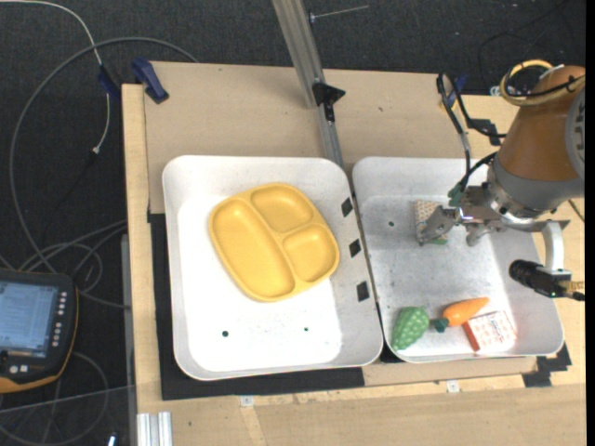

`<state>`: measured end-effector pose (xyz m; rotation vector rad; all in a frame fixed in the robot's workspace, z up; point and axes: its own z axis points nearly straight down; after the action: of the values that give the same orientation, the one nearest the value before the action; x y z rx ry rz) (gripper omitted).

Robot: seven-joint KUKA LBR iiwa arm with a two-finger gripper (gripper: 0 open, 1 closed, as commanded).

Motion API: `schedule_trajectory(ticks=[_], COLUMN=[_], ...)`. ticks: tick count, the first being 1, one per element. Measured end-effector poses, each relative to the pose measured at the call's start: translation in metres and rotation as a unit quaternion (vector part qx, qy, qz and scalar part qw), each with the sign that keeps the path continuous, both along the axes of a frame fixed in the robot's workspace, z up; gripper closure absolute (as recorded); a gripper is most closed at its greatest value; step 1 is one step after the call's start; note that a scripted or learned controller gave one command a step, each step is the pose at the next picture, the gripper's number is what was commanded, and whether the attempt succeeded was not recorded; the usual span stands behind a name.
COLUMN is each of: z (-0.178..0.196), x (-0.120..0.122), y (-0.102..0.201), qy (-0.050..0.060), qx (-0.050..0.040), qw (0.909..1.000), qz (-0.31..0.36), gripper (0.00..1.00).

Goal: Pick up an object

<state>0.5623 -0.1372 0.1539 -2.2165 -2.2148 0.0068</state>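
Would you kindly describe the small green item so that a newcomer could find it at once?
Start at the right-hand shallow white bin, the one under the grey and orange arm. Along its near edge lie three small things in a row; the bumpy green toy vegetable is at the left end, by the corner. It is the only green one: beside it lie an orange toy carrot and a red-and-white packet.

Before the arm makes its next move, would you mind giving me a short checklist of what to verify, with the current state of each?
1. Gripper over the right white bin: ok.
2. Gripper holding nothing: ok, nothing shows between its fingers.
3. Targets present: ok; green leafy toy vegetable, orange toy carrot and small red-and-white box lie along the bin's near edge.
4. Targets separated: not ok; carrot lies close against vegetable and box.
5. Small patterned item beside the gripper: cannot tell what it is.
6. Yellow divided plastic plate in left bin, away from arm: ok.
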Motion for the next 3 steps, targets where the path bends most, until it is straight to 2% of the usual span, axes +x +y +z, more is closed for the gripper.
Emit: schedule_trajectory(ticks=[1, 2, 3], z=[-0.053, -0.038, 0.013], x=[0.003, 0.005, 0.008], y=[0.01, 0.01, 0.0], qy=[0.0, -0.005, -0.008], qx=[0.0001, -0.0005, -0.0022], qw=[1.0, 1.0, 1.0], qz=[0.001, 0.001, 0.0], gripper=[0.0, 1.0, 1.0])
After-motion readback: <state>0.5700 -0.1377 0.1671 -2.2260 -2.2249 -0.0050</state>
